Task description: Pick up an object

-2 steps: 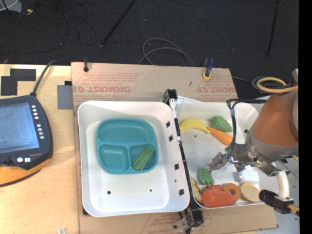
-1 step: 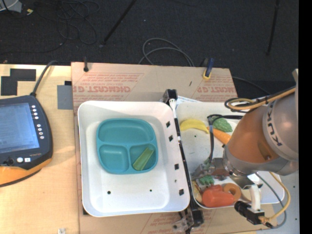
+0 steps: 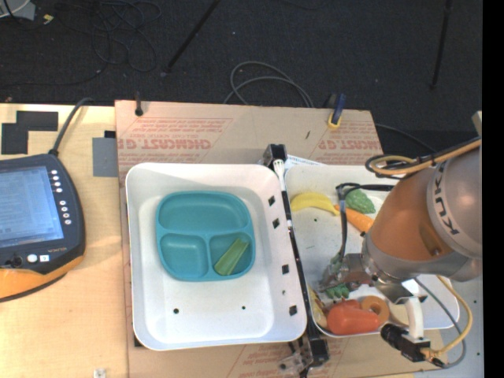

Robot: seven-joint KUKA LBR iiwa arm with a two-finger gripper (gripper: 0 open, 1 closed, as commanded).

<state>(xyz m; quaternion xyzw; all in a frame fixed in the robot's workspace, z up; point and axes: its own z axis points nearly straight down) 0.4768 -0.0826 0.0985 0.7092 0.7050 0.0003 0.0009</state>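
A red pepper-like toy (image 3: pixel 352 319) is lying at the near edge of the right bin (image 3: pixel 309 228), touching a pale ring-shaped piece (image 3: pixel 376 306) just beside it; a small green cluster (image 3: pixel 339 290) is sitting just behind the red toy; a yellow banana (image 3: pixel 314 203) is resting toward the far side of the right bin, with a green leafy piece (image 3: pixel 361 201) and an orange carrot-like piece (image 3: pixel 360 220) near it. The gripper (image 3: pixel 340 272) is hanging low in the right bin, close above the green cluster; whether it is parted or closed I cannot tell. The grey and orange arm (image 3: pixel 425 219) is covering much of the right bin. Left of the right bin, the left bin (image 3: pixel 150 305) is holding a teal divided tray (image 3: pixel 189 215) with a green slab (image 3: pixel 232 256) in one compartment; further left a tablet-like pendant (image 3: pixel 35 211) is lying on the bench.
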